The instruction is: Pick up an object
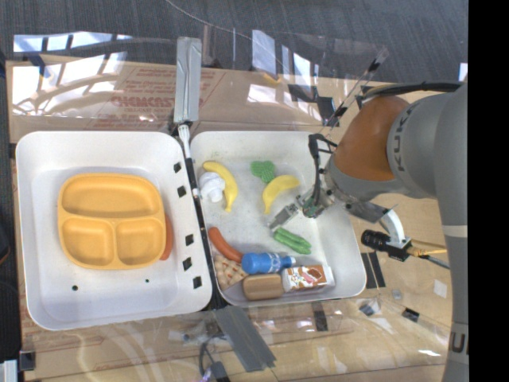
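Observation:
My gripper (296,212) is low in the right bin (338,249), reached in from the right under the orange wrist band. It sits just below a small yellow banana (280,189) and just above a green pod (292,241), close to both. Nothing shows as held. Elsewhere in this bin lie a second banana (223,181) beside a white piece (211,188), a green leafy toy (262,169), a red sausage (225,245), a blue bottle (266,263), a brown block (262,286) and a red-labelled bottle (307,277).
The left bin (36,237) holds a yellow divided tray (111,220). A grey divider (188,86) runs between the bins at the back. The arm's grey body covers the bench to the right of the right bin.

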Robot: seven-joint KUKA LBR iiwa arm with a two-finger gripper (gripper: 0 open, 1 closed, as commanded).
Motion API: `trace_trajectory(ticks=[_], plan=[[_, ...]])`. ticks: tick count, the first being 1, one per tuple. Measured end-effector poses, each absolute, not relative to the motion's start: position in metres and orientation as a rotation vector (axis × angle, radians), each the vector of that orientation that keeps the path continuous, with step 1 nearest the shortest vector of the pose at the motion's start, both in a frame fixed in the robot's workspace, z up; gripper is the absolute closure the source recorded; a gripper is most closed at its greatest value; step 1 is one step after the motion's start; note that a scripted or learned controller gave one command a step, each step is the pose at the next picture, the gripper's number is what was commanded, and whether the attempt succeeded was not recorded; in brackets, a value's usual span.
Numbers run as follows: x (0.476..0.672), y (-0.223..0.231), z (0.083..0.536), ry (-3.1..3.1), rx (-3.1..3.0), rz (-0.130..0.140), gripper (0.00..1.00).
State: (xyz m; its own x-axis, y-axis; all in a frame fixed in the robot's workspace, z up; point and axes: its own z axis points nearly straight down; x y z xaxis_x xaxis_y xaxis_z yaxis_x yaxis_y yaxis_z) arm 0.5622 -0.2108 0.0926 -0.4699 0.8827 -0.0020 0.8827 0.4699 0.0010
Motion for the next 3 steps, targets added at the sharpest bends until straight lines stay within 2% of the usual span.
trace_trajectory(ticks=[1,2,3], plan=[[0.632,-0.209,0.092,2.447,1.969,0.0,0.0],[0.655,-0.138,0.098,2.2,2.244,0.0,0.0],[0.655,-0.137,0.108,2.208,2.237,-0.002,1.0]])
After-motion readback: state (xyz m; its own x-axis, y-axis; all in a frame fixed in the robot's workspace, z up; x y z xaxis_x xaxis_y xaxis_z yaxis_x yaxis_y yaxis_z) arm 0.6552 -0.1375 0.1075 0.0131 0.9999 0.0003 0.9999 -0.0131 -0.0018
